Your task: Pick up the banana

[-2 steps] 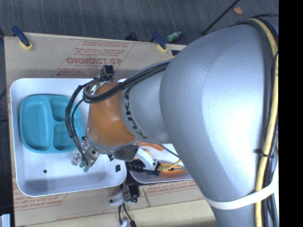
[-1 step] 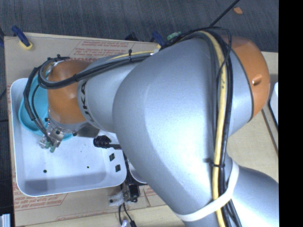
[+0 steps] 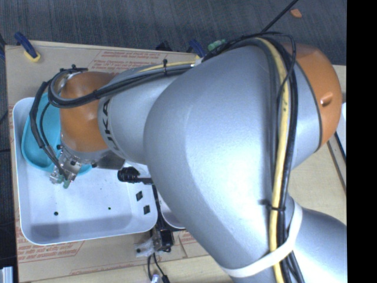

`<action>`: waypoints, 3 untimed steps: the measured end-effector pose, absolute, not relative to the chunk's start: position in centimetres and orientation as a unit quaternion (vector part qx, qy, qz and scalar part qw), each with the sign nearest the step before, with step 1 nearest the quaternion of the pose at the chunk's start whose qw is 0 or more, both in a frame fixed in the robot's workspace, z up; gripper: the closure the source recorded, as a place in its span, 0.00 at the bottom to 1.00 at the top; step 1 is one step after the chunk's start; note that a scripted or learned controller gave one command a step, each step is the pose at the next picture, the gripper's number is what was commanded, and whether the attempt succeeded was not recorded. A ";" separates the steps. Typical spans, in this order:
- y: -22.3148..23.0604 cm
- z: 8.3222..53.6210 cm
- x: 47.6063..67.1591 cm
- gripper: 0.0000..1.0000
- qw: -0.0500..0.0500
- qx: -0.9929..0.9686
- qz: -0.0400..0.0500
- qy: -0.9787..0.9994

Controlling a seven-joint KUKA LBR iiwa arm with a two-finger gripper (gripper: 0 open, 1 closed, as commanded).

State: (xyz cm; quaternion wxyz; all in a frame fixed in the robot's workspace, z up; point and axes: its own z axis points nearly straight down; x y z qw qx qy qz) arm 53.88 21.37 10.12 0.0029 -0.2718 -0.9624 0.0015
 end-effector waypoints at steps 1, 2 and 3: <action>21.4 11.1 53.9 1.00 0.003 -0.270 0.002 -0.963; 14.5 19.1 53.5 1.00 0.000 -0.182 0.001 -0.983; 9.7 26.0 64.8 1.00 -0.002 -0.185 0.000 -0.983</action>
